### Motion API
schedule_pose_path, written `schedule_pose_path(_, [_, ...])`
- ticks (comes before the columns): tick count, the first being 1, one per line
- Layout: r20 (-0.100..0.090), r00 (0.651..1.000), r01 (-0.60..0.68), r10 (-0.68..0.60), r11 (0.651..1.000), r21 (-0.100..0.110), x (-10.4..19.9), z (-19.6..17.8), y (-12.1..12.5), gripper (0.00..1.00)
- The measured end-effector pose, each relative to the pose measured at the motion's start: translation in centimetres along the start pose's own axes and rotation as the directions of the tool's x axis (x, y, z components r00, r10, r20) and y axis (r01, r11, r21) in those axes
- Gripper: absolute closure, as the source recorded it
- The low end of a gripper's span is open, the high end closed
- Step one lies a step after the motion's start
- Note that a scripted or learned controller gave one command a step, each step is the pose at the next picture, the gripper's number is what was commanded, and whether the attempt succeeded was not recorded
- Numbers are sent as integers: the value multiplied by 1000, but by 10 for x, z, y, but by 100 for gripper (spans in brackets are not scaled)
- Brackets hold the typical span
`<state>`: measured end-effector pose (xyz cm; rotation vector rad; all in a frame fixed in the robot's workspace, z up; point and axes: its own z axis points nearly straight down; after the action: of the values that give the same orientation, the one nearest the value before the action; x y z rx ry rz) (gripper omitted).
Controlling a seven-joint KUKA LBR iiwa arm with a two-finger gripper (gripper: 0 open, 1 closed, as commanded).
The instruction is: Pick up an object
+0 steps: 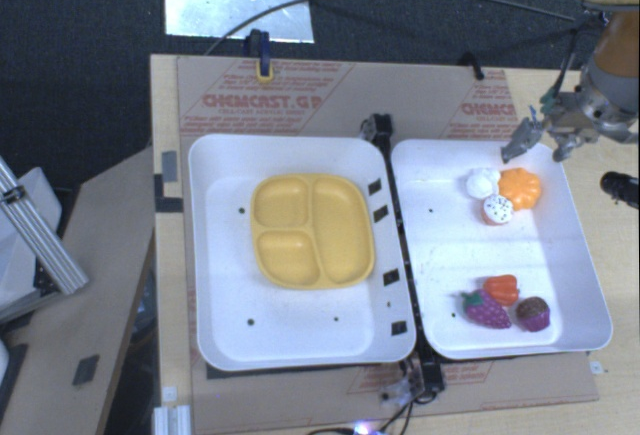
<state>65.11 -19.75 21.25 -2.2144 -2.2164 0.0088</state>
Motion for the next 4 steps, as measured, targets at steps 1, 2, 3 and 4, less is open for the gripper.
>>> schedule_pose_path(1, [3, 1000, 3, -3, 1000, -12, 1, -8, 3, 0])
schedule_pose_path(2, [2, 1000, 6, -6, 1000, -10, 8, 49, 8, 0])
schedule_pose_path(3, [3, 1000, 2, -2, 1000, -14, 7, 90, 5, 0])
schedule_pose_path(4, [4, 1000, 7, -6, 1000, -20, 8, 125, 9, 0])
